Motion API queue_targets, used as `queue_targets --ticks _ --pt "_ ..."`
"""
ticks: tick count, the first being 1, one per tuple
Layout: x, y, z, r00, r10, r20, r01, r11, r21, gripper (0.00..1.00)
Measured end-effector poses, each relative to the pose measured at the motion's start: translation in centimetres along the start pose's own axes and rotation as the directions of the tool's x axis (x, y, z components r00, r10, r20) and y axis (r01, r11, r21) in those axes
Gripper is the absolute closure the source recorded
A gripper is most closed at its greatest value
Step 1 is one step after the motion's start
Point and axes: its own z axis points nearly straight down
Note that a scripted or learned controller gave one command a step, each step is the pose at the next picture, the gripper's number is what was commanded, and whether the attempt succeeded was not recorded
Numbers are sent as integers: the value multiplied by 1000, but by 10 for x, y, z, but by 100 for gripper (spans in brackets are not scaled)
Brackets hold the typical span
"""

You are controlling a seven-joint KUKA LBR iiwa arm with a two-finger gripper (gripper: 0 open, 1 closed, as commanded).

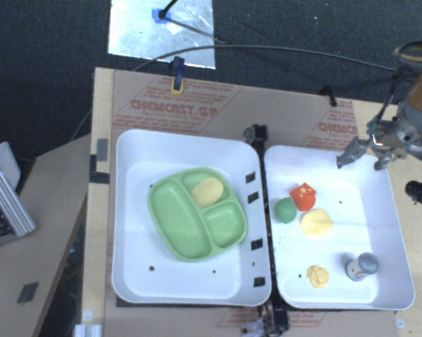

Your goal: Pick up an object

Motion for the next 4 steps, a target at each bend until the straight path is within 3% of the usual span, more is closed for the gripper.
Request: queue_targets --ticks 1,3,4 --pt "0 3 -8 1000 -3 3 3 1000 -12 0" --pt "-7 5 93 1000 -1 3 1 1000 -10 0" --pt "-6 6 116 1000 -4 3 4 1000 -12 0"
